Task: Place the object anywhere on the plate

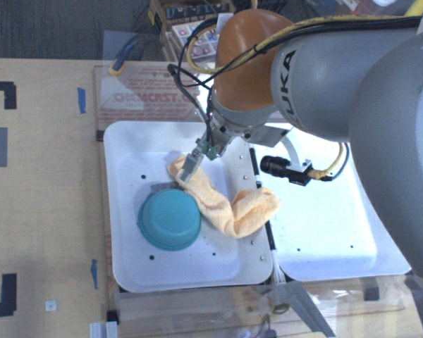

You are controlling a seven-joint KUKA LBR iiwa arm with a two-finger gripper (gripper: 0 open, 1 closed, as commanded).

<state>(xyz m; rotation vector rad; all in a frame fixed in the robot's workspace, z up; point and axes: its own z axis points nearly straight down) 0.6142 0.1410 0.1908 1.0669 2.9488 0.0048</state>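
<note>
Cloth (225,206), soft, rumpled, pale orange terry, trails down-right from the gripper (189,166), whose thin metal fingers look pinched on its upper end, though I cannot tell surely. Below sits a round, smooth teal bowl (170,220).

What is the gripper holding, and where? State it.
Cannot be told: the gripper sits at the upper-left end of the yellow cloth, but a grasp isn't visible.

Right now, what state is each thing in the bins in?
Cloth: crumpled, lying in the left bin, one end draped over the divider.
Teal plate: sitting in the left bin, touching the cloth, nothing on it.
End effector: down at the cloth's upper end.
</note>
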